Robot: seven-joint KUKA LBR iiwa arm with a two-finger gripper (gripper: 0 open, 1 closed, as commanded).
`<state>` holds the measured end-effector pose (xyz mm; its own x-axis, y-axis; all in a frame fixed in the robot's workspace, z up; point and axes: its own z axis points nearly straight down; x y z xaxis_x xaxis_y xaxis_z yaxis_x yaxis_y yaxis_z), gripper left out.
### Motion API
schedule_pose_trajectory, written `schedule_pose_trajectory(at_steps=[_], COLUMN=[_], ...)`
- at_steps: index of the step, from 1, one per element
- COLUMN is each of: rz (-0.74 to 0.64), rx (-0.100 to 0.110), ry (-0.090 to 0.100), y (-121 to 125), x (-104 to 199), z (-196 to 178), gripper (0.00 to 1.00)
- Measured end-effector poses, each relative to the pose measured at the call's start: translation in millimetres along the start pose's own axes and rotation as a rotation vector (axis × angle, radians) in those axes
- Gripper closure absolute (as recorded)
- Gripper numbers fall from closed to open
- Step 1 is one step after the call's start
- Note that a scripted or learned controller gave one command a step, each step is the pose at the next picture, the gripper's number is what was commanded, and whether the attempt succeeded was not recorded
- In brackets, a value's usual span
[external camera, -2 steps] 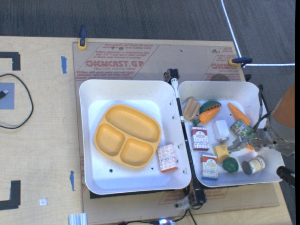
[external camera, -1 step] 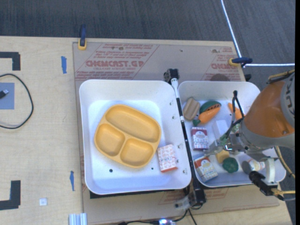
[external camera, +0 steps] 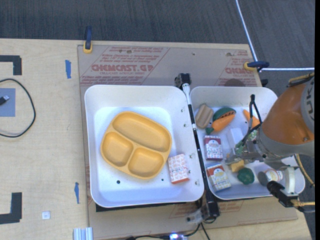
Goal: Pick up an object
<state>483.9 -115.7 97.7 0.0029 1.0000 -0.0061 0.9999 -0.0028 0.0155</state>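
My gripper [external camera: 240, 154] is low inside the right bin [external camera: 270, 95], under the arm's orange band. It hovers among several small items: a red-and-white carton [external camera: 213, 147] to its left, a second carton [external camera: 219, 177] in front, a yellow piece [external camera: 237, 165] just below it and a green round item [external camera: 245, 176] beside that. The wrist hides what lies directly beneath the gripper.
At the back of the right bin lie a tan bread roll [external camera: 203, 116] and an orange-and-green toy [external camera: 223, 118]. A white bottle [external camera: 280, 176] rests at front right. The left bin [external camera: 95, 104] holds a yellow divided plate [external camera: 136, 144] and a red-and-white carton [external camera: 178, 168].
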Motion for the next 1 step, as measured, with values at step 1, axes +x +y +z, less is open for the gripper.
schedule_pose_trajectory(at_steps=[1], rz=[-0.005], rx=[0.013], ry=[0.007], y=[-2.1], x=[78.6], z=[-87.9], gripper=[1.00])
